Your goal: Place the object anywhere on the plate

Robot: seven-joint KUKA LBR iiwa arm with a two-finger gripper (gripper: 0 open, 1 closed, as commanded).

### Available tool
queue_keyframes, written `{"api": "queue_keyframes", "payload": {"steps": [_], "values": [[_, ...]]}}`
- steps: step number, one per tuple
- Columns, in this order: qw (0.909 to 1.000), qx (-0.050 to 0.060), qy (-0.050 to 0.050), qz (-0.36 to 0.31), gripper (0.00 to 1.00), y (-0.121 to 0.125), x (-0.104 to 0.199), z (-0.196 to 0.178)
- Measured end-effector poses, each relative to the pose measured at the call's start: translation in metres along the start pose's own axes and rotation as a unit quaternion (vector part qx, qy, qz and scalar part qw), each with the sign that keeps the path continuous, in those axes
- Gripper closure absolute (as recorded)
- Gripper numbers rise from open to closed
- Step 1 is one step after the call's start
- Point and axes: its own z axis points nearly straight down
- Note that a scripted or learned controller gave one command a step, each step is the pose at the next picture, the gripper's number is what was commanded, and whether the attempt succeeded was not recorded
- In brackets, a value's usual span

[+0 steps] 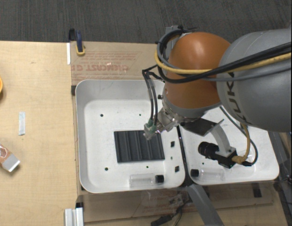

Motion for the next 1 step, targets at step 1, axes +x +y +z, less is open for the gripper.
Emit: {"api": "queue_keyframes", "payload": {"steps": [1], "values": [[1.0, 0.001, 0.0, 0.002, 1.0, -0.0001, -0.0018, -0.008]]}}
